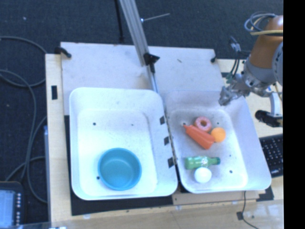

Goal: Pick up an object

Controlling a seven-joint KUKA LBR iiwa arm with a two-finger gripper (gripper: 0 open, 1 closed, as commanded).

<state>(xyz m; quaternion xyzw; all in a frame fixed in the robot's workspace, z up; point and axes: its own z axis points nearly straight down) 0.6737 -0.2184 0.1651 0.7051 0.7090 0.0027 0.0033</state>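
Camera view: left bin holds blue bowl; right bin holds carrot, green bottle; hand state unclear.

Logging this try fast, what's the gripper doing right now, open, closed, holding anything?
Gripper: cannot be told; it sits over the far rim of the right bin, apart from the carrot, with nothing seen in it.

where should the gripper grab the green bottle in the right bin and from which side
Grip the green bottle across its wide body, coming straight down from above. It lies on its side, long axis running left-right in the right bin, so the fingers should close across its short width. The white ball sits just below it, so the lower finger has little room. The gripper hangs over the bin's far rim.
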